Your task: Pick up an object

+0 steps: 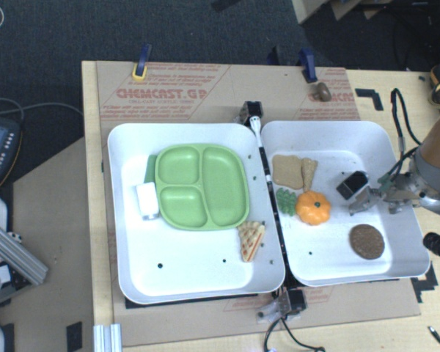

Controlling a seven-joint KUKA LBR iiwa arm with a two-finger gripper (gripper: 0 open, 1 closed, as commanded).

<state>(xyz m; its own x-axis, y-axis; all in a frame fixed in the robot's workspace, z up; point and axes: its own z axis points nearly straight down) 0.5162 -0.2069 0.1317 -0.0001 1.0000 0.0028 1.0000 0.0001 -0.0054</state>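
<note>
My gripper (356, 193) hangs over the right bin (330, 139), coming in from the right edge. It is open, with a dark fingertip (350, 185) and a grey one (361, 202) apart and nothing between them. An orange pumpkin (313, 207) lies just left of the gripper. A round brown patty (367, 241) sits just below and to the right of it. Two tan bread pieces (293, 171) and a small green item (286, 199) lie at the bin's left side.
The left bin (132, 262) holds a green divided plate (202, 186), a small white block (147, 200) at its left edge and a toasted sandwich wedge (251, 240). Cables (400, 123) run beside the right bin's far right side.
</note>
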